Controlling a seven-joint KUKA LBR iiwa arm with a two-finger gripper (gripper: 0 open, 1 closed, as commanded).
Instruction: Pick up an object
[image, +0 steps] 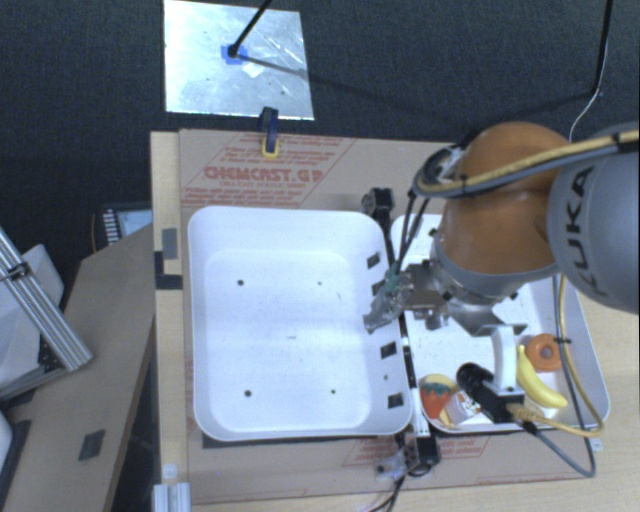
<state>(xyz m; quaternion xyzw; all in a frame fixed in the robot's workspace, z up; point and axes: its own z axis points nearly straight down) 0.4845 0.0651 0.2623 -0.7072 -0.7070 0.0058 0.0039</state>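
Observation:
My gripper hangs low over the left edge of the right bin, close to the divide between the two bins. The orange band and grey body of the arm cover most of that bin. Along the bin's near side lie a yellow banana, a small orange round thing and a red and orange piece with a white and brown bit beside it. All of them sit to the right of and nearer than the gripper, apart from it. Something small and greenish shows at the gripper's top, too blurred to name.
The left bin is a shallow white tray on a cardboard sheet. A row of black clips runs between the bins. A shiny foil sheet lies beyond the bench on dark carpet.

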